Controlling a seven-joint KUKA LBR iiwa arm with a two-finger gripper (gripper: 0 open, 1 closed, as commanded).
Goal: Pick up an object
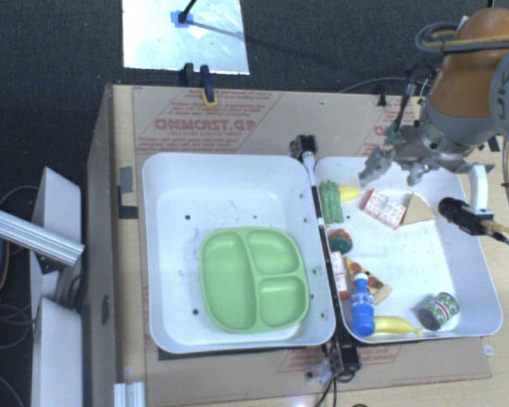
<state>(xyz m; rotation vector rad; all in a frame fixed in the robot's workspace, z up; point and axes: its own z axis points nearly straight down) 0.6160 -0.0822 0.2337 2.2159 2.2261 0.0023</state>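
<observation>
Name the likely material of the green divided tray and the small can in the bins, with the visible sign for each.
Green divided tray: probably moulded plastic, judging by its smooth, even colour and soft sheen. Small can: probably metal, given its shiny silvery end, with a printed label wrapped around it.

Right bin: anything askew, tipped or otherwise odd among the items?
Mildly. The can lies on its side near the right bin's front corner, and the blue bottle lies flat against the divider beside the banana. Nothing looks spilled or broken. The claw hovers over the far end.
</observation>
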